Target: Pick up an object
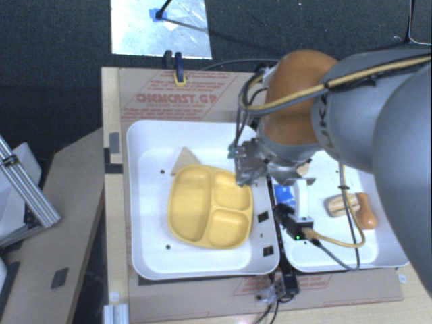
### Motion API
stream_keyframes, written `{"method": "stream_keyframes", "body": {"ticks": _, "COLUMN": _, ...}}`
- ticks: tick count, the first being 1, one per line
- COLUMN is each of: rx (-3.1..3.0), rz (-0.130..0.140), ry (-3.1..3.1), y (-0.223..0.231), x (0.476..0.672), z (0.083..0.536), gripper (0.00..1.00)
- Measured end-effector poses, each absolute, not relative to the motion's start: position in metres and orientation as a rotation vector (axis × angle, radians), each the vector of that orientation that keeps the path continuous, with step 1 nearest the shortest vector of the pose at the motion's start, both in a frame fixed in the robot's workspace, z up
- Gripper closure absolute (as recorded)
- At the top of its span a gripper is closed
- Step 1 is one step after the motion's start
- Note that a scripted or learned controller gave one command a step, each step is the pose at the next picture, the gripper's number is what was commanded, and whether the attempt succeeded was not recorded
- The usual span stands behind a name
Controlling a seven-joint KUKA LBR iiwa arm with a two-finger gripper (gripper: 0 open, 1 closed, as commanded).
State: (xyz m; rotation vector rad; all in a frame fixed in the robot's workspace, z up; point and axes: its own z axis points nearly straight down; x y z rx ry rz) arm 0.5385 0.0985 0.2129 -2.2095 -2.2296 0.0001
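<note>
A yellow divided plate point(208, 205) lies in the left white bin point(150, 181), with a tan wedge-shaped piece point(184, 158) poking out at its upper left edge. My gripper point(244, 172) hangs over the plate's upper right rim, beside the wall between the bins. The grey arm and its orange band point(297, 93) hide most of the right bin point(351, 252). There a wooden block point(341, 203) and an orange-brown piece point(365, 211) lie side by side, and a blue and white object point(285, 196) sits under the wrist.
A cardboard sheet point(175, 96) lies under the bins, with a blue and yellow clamp point(177, 67) at its far edge. A shiny plate point(160, 17) lies on the dark floor behind. A cable point(334, 240) loops over the right bin.
</note>
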Motion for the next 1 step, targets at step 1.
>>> {"method": "stream_keyframes", "body": {"ticks": 1, "rx": -2.218, "rz": 0.0, "ry": -2.225, "y": 0.0956, "x": 0.5396, "z": 0.2134, "gripper": 0.0}}
